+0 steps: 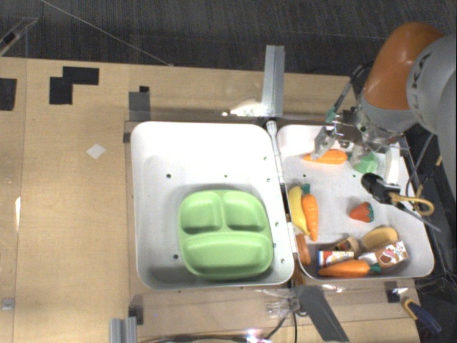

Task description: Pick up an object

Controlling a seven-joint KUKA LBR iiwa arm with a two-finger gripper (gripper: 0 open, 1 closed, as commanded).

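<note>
So the grey-and-orange arm's two-finger gripper [343, 143] is sitting low at the back of the right-hand shallow white bin [427, 263], right over a small orange plastic carrot [328, 158] lying flat on its side near the bin's far wall. I honestly can't tell how the gripper is set or whether it has any hold on that carrot; the wrist hardware blocks the view there.

What I'd worry about: the carrot is smooth, tapered and lying flat, so it looks like the kind of thing that squirts out sideways if it gets pinched near the thin end. It's also close to the back wall, so there isn't much room on that side, and a pale green plastic piece [366, 164] sits just beside it to the right, so a slightly off grab could catch that instead or shove both around.

The carrot itself looks short and glossy, bright orange, pointing roughly left-right. The rest of the toy food, like the red strawberry [362, 211] and the second orange carrot with a green top [309, 215], is well apart nearer the front. The green divided plastic plate [225, 232] is in the left bin.
</note>
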